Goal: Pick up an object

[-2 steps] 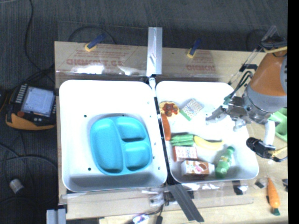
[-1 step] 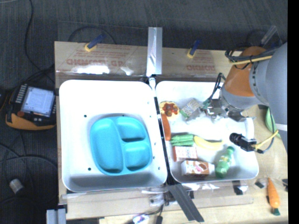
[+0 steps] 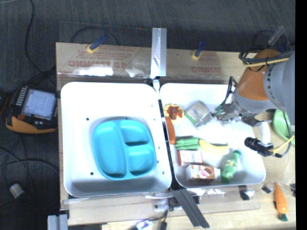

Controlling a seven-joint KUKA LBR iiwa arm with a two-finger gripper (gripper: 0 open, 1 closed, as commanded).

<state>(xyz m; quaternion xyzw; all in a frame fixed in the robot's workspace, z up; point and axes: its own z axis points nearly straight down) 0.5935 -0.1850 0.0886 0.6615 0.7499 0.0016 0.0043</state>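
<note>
The right bin [image 3: 254, 176] holds several small items. A silver-grey packet [image 3: 197, 112] lies near its back. A round pizza-like toy [image 3: 173, 111] and an orange stick [image 3: 170, 131] sit along the left wall. A green vegetable [image 3: 187, 142], a yellow banana [image 3: 214, 146], a red box [image 3: 188, 157], a juice carton [image 3: 200, 172] and a green bottle [image 3: 230, 165] fill the middle and front. My gripper [image 3: 224, 113] hangs low over the back of this bin, just right of the silver-grey packet. The arm's grey body and orange band [image 3: 254, 83] rise behind it.
The left bin [image 3: 76, 99] holds a blue divided plate [image 3: 123, 147]. A black cylinder [image 3: 257, 144] and cables hang by the right bin's right wall. A green object [image 3: 281, 121] and a toy carrot [image 3: 280, 203] lie outside on the right. A handheld screen [image 3: 36, 107] sits on the floor at left.
</note>
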